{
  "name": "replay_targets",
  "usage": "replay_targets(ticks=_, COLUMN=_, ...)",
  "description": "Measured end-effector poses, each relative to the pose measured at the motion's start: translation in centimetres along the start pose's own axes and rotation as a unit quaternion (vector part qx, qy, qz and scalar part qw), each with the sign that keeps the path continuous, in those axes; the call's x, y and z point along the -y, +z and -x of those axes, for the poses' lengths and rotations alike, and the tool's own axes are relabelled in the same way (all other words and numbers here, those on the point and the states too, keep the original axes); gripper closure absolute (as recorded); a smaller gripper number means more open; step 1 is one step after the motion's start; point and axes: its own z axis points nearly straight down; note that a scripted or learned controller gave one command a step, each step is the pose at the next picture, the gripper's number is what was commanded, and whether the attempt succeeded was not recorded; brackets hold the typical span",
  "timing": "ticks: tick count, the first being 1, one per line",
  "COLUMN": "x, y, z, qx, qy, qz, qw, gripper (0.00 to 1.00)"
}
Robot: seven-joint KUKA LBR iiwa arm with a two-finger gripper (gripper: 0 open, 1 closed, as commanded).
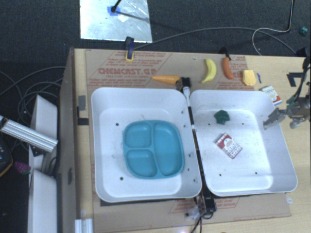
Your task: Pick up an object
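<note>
The landmark is the black divider [193,130] where the two white bins meet. Left of it, the left bin [109,110] holds a blue sectioned plate [153,148], lying flat near the middle of the bin floor, close to the divider. Right of the divider, the right bin [272,174] holds the two candidates for picking: a small dark green object [222,116], a short way right of the divider toward the bin's far wall, and a small red-and-white packet [228,145], a little further right and nearer the camera. The packet lies flat with its long axis slanted, running from upper left to lower right.

Far right of the divider, at the right bin's outer rim, sits the gripper [276,118]. Whether the claw is parted or closed cannot be told — it is small and blurred at the frame's edge — and nothing shows between its tips. Both objects lie to the left of the claw, toward the divider; the green one is about level with it, the packet lower and slightly closer. The likely next move is a reach leftward and down into the bin.

Beyond the bins, the cardboard sheet [146,64] left of the divider's far end carries red print that seems to read "CHEMCAST" — the rest is unclear. The packet's print is too small to read.
</note>
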Motion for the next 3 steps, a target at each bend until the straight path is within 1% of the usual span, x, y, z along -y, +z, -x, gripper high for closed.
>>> replay_targets(ticks=1, x=-6.9, y=7.0, z=-5.2, qx=-0.001, qy=-0.001, qz=-0.001, qw=1.0000, gripper=0.00)
replay_targets(ticks=2, x=-12.3, y=17.6, z=-8.0, qx=-0.001, qy=-0.001, qz=0.000, qw=1.0000, gripper=0.00)
replay_targets(ticks=3, x=-12.5, y=16.3, z=-7.8, qx=0.000, qy=-0.002, qz=0.002, qw=1.0000, gripper=1.00)
